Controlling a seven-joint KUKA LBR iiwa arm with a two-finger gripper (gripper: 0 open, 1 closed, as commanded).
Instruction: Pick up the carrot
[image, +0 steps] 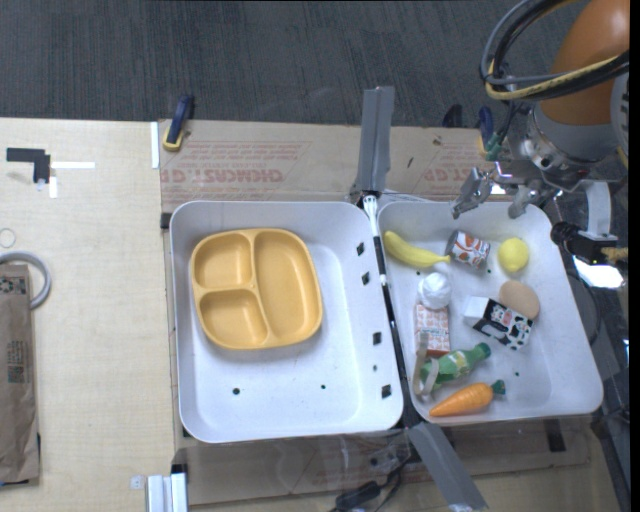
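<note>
The carrot (464, 399), orange with a green stub, lies on its side near the front edge of the right bin (575, 345). My gripper (493, 197) hangs over the back edge of that bin, far from the carrot. Its two fingers stand open and hold nothing.
The right bin also holds a banana (412, 252), a small can (468, 248), a lemon (513, 255), an egg (519, 298), a black-and-white carton (501, 323), a white bottle (434, 289), a red-and-white box (431, 328) and a green bottle (452, 366) just behind the carrot. A yellow divided plate (256, 288) sits in the left bin.
</note>
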